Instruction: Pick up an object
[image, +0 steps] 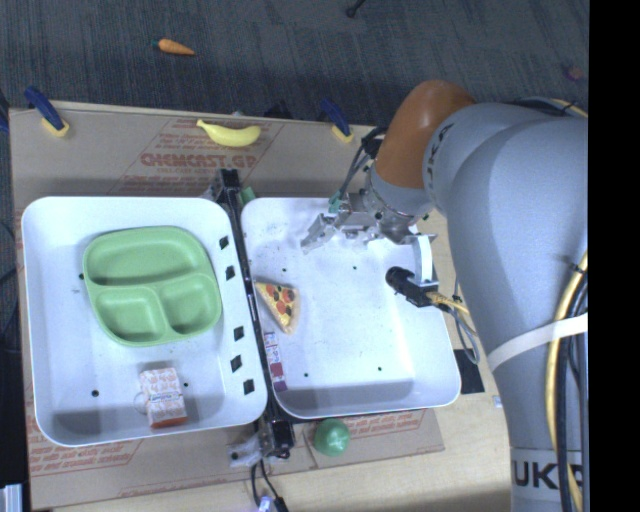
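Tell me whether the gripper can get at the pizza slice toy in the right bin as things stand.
Probably yes. The triangular pizza slice toy lies flat on the right white bin's floor near the divider, with bare floor around it. The gripper hangs over the same bin, and nothing stands between them.

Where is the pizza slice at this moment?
The pizza slice lies in the right bin, near its left wall, below and left of the gripper.

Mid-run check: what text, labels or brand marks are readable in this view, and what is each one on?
"CHEMCAST.GP" or close to it, red print on the cardboard sheet behind the left bin; last letters uncertain.
"UK", cut off at the frame edge, on the arm's base.
Small carton in the left bin: print too small to read.
Red print along the cardboard's front edges: too blurred to read.
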